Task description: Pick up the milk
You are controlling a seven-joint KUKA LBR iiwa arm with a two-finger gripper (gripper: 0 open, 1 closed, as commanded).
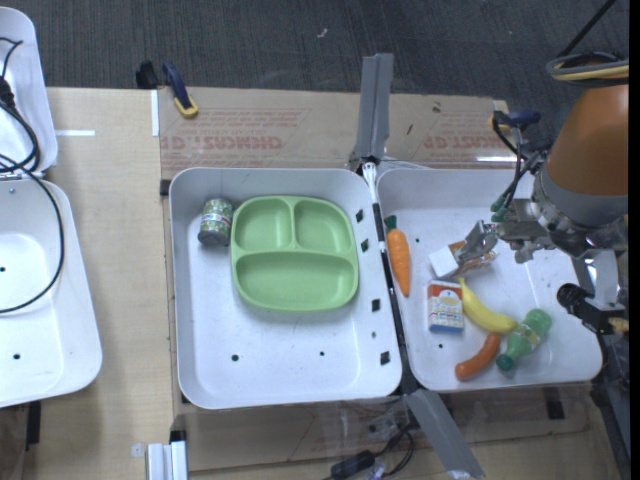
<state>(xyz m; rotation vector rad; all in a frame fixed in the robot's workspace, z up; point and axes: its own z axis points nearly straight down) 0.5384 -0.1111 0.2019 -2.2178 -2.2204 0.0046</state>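
Observation:
The milk is a small white carton with blue and red print, lying flat in the right bin near its middle. My gripper hangs just above and to the right of the carton, apart from it. A small white object lies right beside the gripper's tip, on its left. Nothing shows between gripper and milk except the top end of a banana.
In the right bin a carrot lies by the left wall, with a sausage and a green bottle near the front. The left bin holds a green divided plate and a small can.

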